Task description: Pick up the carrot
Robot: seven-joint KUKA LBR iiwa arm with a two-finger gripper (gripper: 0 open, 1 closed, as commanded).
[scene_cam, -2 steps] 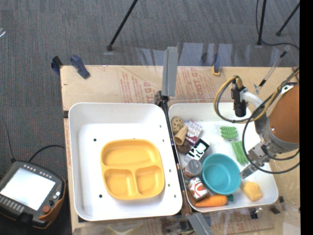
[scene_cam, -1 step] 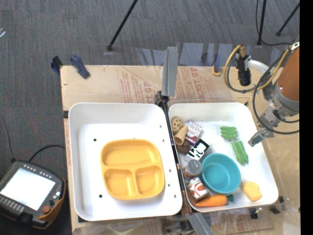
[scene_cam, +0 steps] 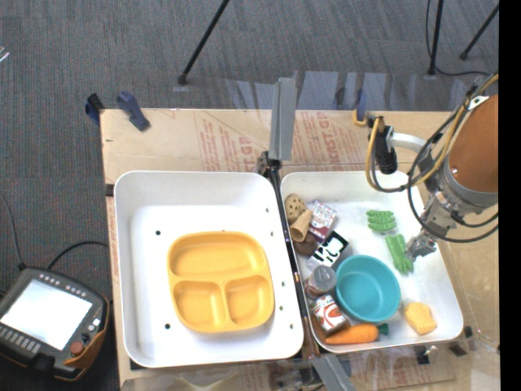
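Observation:
The orange carrot (scene_cam: 352, 335) lies flat along the front wall of the right bin (scene_cam: 453, 290), just below the teal bowl (scene_cam: 367, 288). My gripper (scene_cam: 421, 248) hangs low over the right side of that bin, beside a green pea pod (scene_cam: 397, 253). It stands well up and to the right of the carrot, with the bowl between them. Nothing shows as held in it.
A yellow divided plate (scene_cam: 220, 281) sits in the left bin (scene_cam: 146, 218). The right bin also holds a yellow block (scene_cam: 420, 317), a small red can (scene_cam: 329, 314), a second green toy (scene_cam: 380, 220), a black-and-white pack (scene_cam: 328, 249) and snack items near the divider.

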